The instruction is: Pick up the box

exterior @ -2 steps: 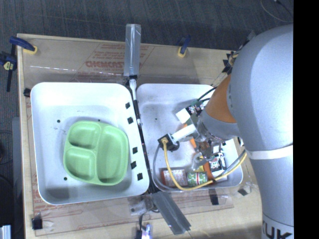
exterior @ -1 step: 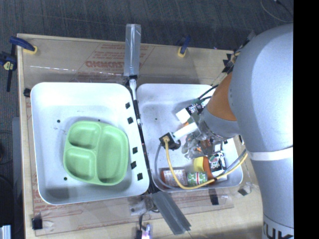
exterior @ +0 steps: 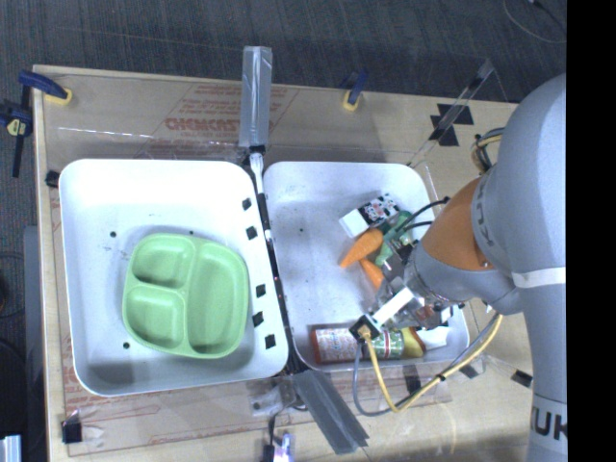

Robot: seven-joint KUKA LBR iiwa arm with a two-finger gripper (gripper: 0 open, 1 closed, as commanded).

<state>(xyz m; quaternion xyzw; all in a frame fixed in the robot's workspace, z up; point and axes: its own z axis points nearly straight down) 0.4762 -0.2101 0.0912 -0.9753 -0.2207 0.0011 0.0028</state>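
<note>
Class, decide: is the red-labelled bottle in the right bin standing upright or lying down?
Lying down: the red-labelled bottle stretches lengthwise along the right bin's near wall.

Dark floor (exterior: 144,17); pale wooden bench (exterior: 125,114)

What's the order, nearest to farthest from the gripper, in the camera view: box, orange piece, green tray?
1. orange piece, right bin, just left of the gripper.
2. box, right bin, a little beyond the orange piece toward the far wall.
3. green tray, left bin, clearly farthest.
</note>
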